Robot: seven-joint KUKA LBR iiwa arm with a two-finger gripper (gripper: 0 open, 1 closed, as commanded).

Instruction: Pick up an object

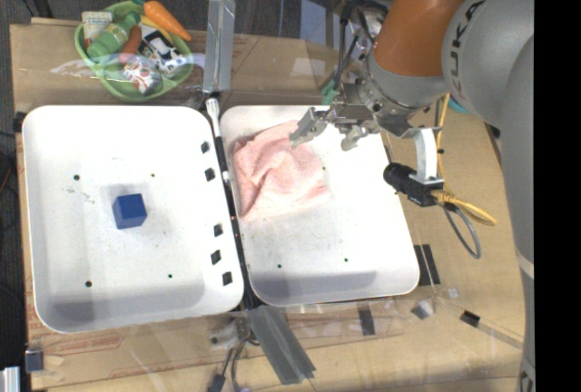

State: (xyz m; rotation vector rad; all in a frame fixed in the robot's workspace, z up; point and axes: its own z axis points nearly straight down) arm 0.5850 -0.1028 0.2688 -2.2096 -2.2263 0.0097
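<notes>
Arm (472, 36) comes in from the right, orange band high over the right bin's (363, 236) far right corner, wrist bent down toward the bin. Gripper (329, 132) hangs above the bin's far side with two metal fingers (304, 129) spread apart, nothing between them. Left finger's tip sits over the cloth's (272, 168) upper right edge; cannot tell if it touches. Right finger is over bare bin floor just beside the cloth.

Cloth: pink, soft, crumpled with folds, lying in the far left part of the right bin, its left edge against the wall by the divider. Cube (130, 210): blue, small, hard-edged, sitting flat near the middle of the left bin (54, 154), well apart from all walls.

Both bins: white, shallow, smooth plastic with rounded corners, a few dark dots on the floors, side by side and touching at the middle. Black clips run along the shared edge. Near half and right side of the right bin are bare floor. Left bin is open all round the cube.

Green bowl (100, 77) of toy food, with a carrot (165, 18) on top, sits on the bench (272, 54) beyond the left bin. Black cable and yellow tie hang off the wrist at the right bin's right rim.
</notes>
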